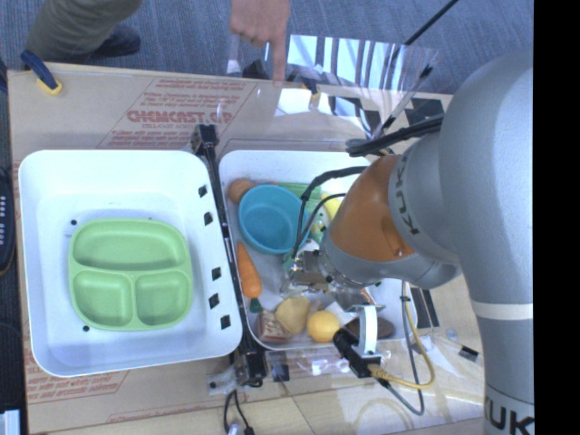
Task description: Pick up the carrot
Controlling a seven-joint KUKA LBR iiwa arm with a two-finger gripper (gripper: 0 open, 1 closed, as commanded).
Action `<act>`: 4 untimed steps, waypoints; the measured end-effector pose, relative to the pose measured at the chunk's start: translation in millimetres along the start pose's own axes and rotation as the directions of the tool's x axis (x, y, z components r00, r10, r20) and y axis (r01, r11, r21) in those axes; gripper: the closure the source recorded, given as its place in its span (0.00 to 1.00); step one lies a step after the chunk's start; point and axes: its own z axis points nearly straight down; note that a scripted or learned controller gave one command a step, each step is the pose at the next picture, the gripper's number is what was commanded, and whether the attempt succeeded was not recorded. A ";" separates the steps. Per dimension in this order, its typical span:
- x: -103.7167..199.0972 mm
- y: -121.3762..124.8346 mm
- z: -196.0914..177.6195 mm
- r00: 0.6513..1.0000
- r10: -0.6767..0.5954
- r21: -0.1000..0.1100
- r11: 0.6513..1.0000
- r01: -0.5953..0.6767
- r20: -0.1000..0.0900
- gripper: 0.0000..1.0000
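The shallow white plastic bins [36, 243] look smooth and faintly glossy — so does the green plastic divided tray [131, 273]. The brown cardboard sheet [136, 116] beneath is matt — printed red.

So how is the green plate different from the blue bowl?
The green plate is flat and split into three sections; the blue bowl is round and deep with one hollow. The green plate looks wider than the blue bowl. The green plate sits by itself in the left bin; the blue bowl is crowded among food like the carrot in the right bin. Both sit open side up.
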 end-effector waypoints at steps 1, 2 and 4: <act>87.9 -12.2 -88.2 0.979 0.204 0.004 0.979 -0.204 -0.005 1.00; 153.0 -11.9 -86.8 0.909 0.417 0.007 0.909 -0.417 -0.001 1.00; 141.1 30.8 -86.9 0.571 0.821 0.009 0.571 -0.821 0.003 1.00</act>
